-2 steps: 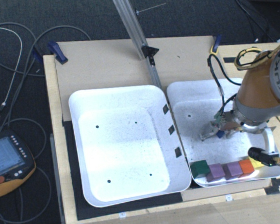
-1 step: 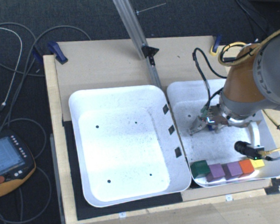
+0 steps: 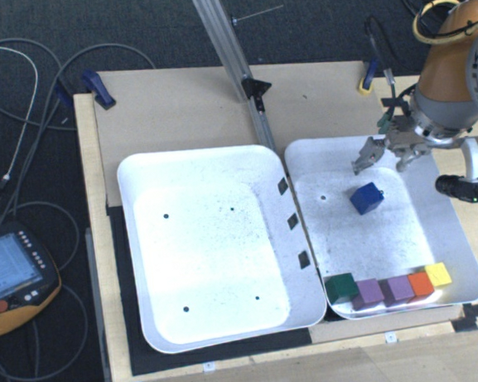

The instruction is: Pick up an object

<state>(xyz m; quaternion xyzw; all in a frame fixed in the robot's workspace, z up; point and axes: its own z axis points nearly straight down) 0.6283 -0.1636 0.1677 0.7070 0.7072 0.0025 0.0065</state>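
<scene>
**Nothing picked up yet: gripper above the blue block**

From my remote seat I see the tabletop carrying two white bins. In the right bin the arm holds its gripper just above and behind the blue block, fingers spread, nothing between them. The grasp and lift are left to do. Green, purple, orange and yellow blocks line the near wall. The arm's upper part is cut off.
</scene>
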